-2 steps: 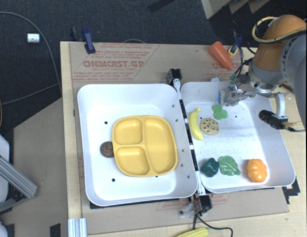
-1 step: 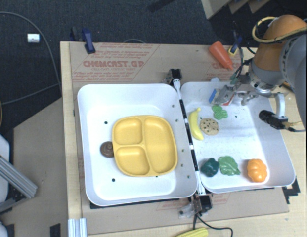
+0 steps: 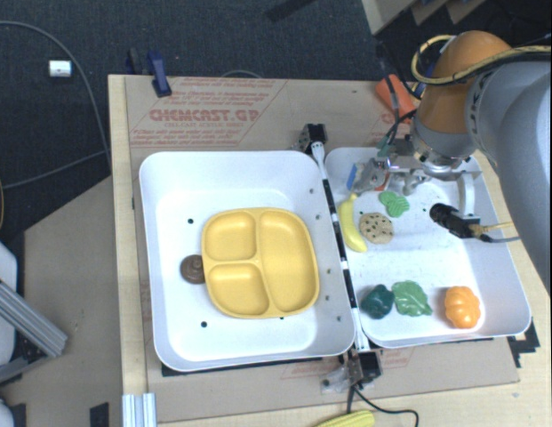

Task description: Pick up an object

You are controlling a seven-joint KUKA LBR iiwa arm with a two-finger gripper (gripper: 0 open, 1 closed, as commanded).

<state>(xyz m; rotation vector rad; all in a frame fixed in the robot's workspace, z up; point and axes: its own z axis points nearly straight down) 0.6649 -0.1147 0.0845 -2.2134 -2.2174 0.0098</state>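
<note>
My gripper [image 3: 393, 181] hangs over the far part of the right bin [image 3: 502, 285], below the arm's orange band. A small light green piece [image 3: 394, 205] lies just under it, touching or nearly touching. Close by are a speckled brown cookie [image 3: 375, 228] and a yellow banana [image 3: 350, 224] along the bin's left wall. Near the front of this bin lie a dark green piece [image 3: 378, 302], a light green leafy piece [image 3: 411, 298] and an orange fruit [image 3: 461, 306].
The left bin [image 3: 160, 185] holds a yellow divided plate [image 3: 258, 261] with a small brown round thing [image 3: 193, 269] at its left rim. A black part with a cable [image 3: 453, 219] sticks out over the right bin beside the gripper.
</note>
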